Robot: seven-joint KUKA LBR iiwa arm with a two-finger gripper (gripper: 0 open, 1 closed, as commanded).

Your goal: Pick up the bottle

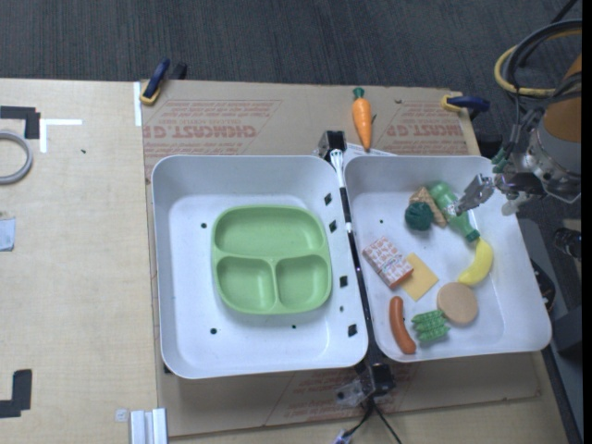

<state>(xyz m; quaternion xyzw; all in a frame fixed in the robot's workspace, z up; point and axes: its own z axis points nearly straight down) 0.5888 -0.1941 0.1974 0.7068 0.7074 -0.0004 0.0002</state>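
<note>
Here, from the overhead camera, I log the bottle (455,210) in the right bin (518,336), upper half, lying on its side. It is green; its long axis runs on a diagonal from upper left to lower right. Which end is the cap I cannot tell for sure; the lower-right end looks narrower.

The gripper (474,195) sits at the bottle's upper right, directly over or against it. Whether its fingers are wide or narrow I cannot tell; they blur into the bottle and the bin wall. I see nothing clearly held between them.

Neighbours in the right bin: a dark green broccoli-like piece (419,216) just beside the bottle's upper-left end, a banana (477,264) just below its lower end, a pink wafer-like block (388,261), a yellow cheese slice (421,277), a round bun (457,303), a sausage (401,325), and a small green ridged piece (430,326).

Surface: both bins rest on brown cardboard (231,123) laid on a pale wooden bench (74,276). The left bin (176,248) holds a green divided tray (271,260). A toy carrot (362,118) lies on the cardboard above the bins. Dark carpet beyond the bench.

Open room: bare white floor lies right of the banana, toward the right wall. The bottle itself is crowded on both ends.
</note>
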